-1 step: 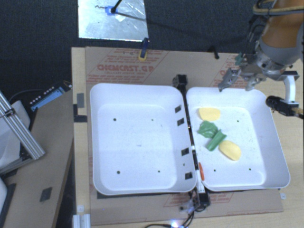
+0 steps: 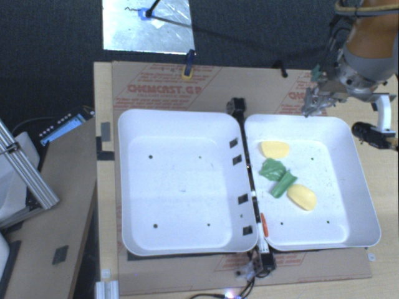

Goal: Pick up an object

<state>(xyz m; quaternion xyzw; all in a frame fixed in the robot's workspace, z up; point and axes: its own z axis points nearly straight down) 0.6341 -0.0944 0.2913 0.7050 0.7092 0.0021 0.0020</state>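
The arm [image 2: 368, 23] is reaching in at the upper right of the frame, its claw [image 2: 313, 104] hanging over the far rim of the right bin [image 2: 355, 167]; its state cannot be told. Inside that bin, two smooth yellow lumps [image 2: 275, 149] [image 2: 302, 197] are flanking a crumpled green piece [image 2: 278, 176]. The left bin [image 2: 181, 179] is glossy white plastic.

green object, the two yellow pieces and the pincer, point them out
green object [image 2: 277, 176], camera view, its middle
upper yellow piece [image 2: 275, 149], camera view, centre
lower yellow piece [image 2: 302, 197], camera view, centre
pincer [image 2: 310, 109], camera view, at its fingertips
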